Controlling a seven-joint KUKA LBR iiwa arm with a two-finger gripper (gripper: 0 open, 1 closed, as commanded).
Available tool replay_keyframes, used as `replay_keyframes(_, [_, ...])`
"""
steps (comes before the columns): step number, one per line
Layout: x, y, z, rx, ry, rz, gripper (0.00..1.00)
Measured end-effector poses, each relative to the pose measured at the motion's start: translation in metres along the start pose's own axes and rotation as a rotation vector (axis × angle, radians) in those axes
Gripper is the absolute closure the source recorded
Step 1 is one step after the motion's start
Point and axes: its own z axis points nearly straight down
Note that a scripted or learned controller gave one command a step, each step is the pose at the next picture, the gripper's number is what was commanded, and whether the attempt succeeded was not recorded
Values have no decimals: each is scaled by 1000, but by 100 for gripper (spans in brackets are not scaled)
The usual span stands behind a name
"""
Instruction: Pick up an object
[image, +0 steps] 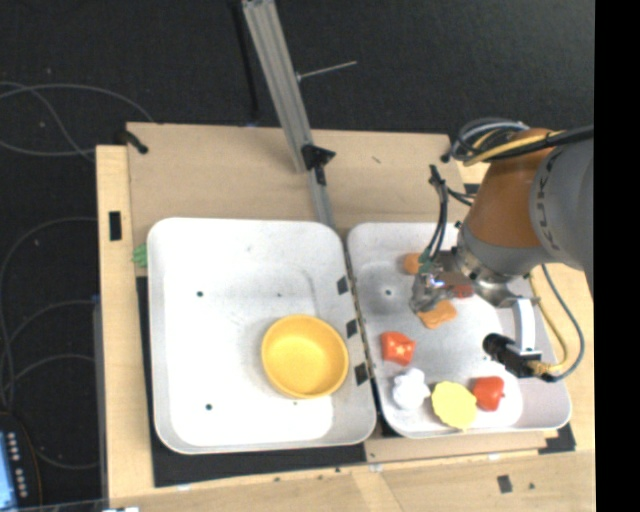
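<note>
Pincer (432, 292) lowered in right bin (385, 250), orange piece (438, 317) lying at its 6 o'clock; pincer state cannot be told; grasp judged pending.

Two white bins, the left bin (200, 260) and the right bin (385, 255), look like smooth plastic with a faint speckled sheen, set on a matt, pale brown bench (220, 170) that resembles wood board. In the left bin, a yellow bowl (304, 356) shows a smooth, softly glossy plastic finish. In the right bin, the red piece (398, 348) and the yellow disc (454, 403) look smooth and plastic-like. The arm (540, 210) has a matt grey shell with a glossy orange band, and the claw (432, 285) appears to be dull metal. A ribbed silver metal post (285, 85) rises at the far side.
</note>
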Motion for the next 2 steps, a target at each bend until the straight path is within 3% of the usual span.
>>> replay_keyframes(2, [0,4,-72,0,0,-6,100])
